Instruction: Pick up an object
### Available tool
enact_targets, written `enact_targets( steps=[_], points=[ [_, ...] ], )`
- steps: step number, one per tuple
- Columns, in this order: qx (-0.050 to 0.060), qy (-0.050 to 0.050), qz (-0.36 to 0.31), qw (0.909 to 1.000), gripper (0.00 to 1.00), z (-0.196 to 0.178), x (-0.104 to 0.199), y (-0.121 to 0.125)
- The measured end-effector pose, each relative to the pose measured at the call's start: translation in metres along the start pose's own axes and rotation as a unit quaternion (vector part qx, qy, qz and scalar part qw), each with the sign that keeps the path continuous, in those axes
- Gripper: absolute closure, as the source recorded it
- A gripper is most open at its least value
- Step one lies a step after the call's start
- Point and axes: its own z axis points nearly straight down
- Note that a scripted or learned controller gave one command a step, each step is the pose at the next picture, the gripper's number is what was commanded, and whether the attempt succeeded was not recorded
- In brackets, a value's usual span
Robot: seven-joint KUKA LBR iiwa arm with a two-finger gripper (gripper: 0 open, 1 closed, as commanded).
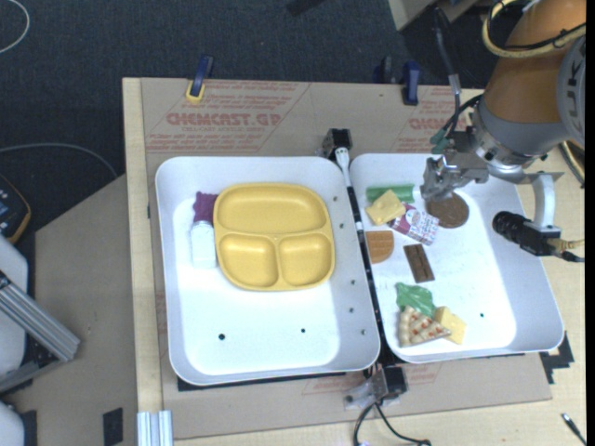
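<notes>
Camera view: gripper (444, 186) hangs low over the right bin (521, 291), above a brown disc (453, 214) beside a pink packet (415, 225). Jaw state: cannot tell. Step in hand appears to be approach; next, descend squarely and close.

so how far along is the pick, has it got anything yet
Done: the gripper has reached the right bin and sits low over the round brown piece. In hand: nothing visibly held; the yellow divided tray lies in the left bin. Left: grasp and lift an item.
</notes>
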Motion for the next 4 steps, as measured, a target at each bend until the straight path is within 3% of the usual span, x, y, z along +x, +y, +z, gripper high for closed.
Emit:
enact_targets(
  steps=[2,3,4],
  points=[
    [0.0,0.0,0.0,1.0,1.0,0.019,0.097,0.054],
    [0.003,0.0,0.002,1.0,1.0,0.013,0.114,0.045],
    [0.0,0.0,0.002,1.0,1.0,0.001,0.11,0.06]
  ],
)
